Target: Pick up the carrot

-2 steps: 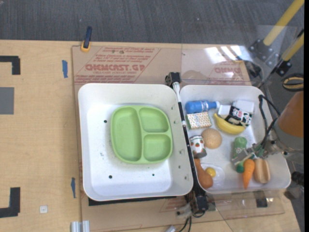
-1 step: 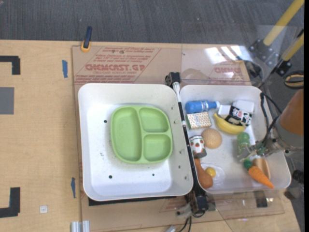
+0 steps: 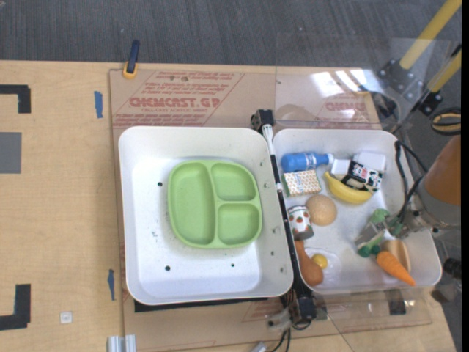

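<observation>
The carrot, orange with a green leafy top, lies in the front right corner of the right bin, with its tip pointing toward the front right. My gripper reaches in from the right and hovers just behind the carrot's green top, close above it. A green leafy piece sits right at the gripper. Nothing can be seen held in it.
The right bin also holds a blue bottle, a banana, a black-and-white carton, a tan ball, a small can and an orange-brown piece. A green divided plate lies in the left bin.
</observation>
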`<state>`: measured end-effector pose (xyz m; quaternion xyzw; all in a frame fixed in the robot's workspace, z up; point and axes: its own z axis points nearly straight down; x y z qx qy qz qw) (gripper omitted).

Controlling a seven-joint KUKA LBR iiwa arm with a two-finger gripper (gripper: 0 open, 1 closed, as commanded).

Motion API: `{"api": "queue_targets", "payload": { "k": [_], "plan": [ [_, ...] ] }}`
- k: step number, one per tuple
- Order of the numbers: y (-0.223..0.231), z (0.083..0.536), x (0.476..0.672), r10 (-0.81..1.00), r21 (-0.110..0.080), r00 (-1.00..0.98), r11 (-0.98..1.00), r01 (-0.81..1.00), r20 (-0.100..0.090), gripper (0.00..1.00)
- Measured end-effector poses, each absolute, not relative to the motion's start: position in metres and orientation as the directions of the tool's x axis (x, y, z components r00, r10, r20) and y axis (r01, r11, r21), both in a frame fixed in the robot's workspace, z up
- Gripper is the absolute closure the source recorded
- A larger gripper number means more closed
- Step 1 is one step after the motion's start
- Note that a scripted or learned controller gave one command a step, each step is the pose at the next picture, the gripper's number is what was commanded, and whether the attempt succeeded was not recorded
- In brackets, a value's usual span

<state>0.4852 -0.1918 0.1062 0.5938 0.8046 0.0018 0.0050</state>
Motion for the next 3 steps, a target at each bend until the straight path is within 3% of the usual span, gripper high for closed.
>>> {"api": "queue_targets", "payload": {
  "k": [1, 2, 3],
  "plan": [
    [-0.164, 0.089, 0.482, 0.763, 0.003, -0.646, 0.646, 0.763, -0.01, 0.0],
    [-0.163, 0.103, 0.49, 0.762, 0.02, -0.647, 0.648, 0.762, -0.031, 1.0],
    [-0.1, 0.093, 0.592, 0.892, 0.02, -0.452, 0.453, 0.891, -0.02, 1.0]
  ]
}}
